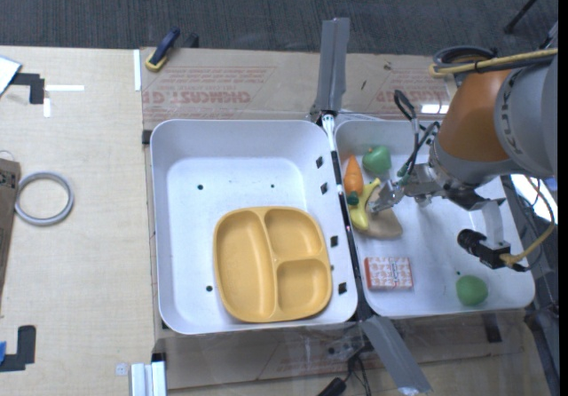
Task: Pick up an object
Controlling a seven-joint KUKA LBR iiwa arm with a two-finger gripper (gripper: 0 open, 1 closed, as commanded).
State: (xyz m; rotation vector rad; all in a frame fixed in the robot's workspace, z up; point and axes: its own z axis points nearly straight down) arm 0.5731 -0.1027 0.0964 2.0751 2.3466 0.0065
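The gripper [383, 199] is reaching into the right bin [435, 292], toward its nine o'clock wall, hovering at a banana [362, 205] lying beside a carrot [353, 176]. I cannot tell how its fingers are set. The banana looks light, smooth, curved and likely to roll; gripping across its middle seems safest.

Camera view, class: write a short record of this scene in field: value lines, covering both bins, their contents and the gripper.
left bin: shallow white bin holding a yellow three-compartment plastic tray
right bin: shallow white bin holding an orange carrot, a green apple-like fruit, a yellow banana, a small red-and-white box and a green ball
gripper: two-finger gripper low over the banana
bench: roll of grey tape at far left
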